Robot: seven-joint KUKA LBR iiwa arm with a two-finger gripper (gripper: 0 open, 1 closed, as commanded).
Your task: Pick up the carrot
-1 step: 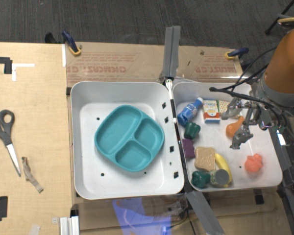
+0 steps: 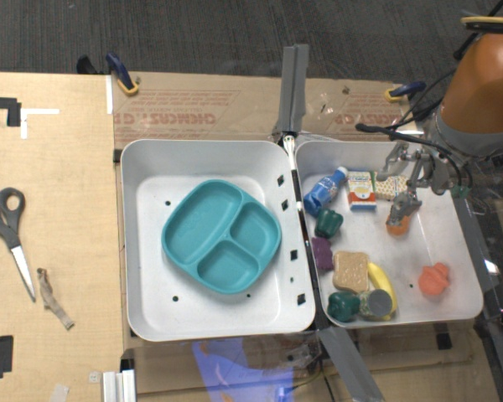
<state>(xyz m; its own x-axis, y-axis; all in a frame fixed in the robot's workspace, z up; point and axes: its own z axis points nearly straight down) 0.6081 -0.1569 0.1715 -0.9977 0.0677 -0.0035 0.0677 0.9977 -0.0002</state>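
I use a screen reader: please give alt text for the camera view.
The gripper hangs over the right bin with the carrot at its fingertips, amid other toy foods. The left bin holds a teal divided plate.

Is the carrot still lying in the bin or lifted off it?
Cannot tell for sure. The carrot sits upright right under the claw in the right bin, but contact with the bin floor isn't clear.
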